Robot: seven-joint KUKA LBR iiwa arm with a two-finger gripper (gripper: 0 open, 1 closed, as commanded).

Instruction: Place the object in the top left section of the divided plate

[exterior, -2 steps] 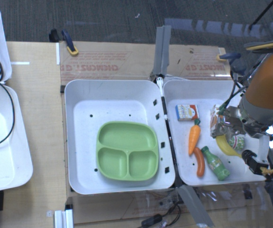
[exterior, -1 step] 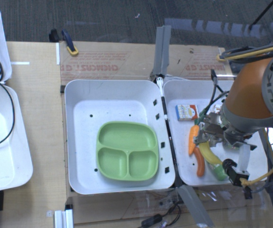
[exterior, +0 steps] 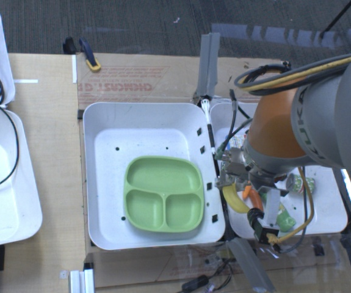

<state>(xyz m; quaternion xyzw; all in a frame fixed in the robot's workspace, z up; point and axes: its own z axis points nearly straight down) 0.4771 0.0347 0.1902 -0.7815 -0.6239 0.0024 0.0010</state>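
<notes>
Though the hand (exterior: 246, 191) hangs near the banana (exterior: 234, 199), its spread seems untellable.

divided plate (exterior: 163, 194): matt green plastic | bins (exterior: 102, 182): smooth white plastic | bench (exterior: 47, 96): matt brown cardboard-like surface

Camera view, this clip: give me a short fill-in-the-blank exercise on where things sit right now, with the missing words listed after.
1. The green divided plate lies in the ____ of the two white bins.
2. The divided plate has ____ sections.
3. The banana and the carrot lie in the ____ bin, under the arm's wrist.
4. The band above the arm's wrist is coloured ____.

Missing words: left; three; right; orange
</notes>
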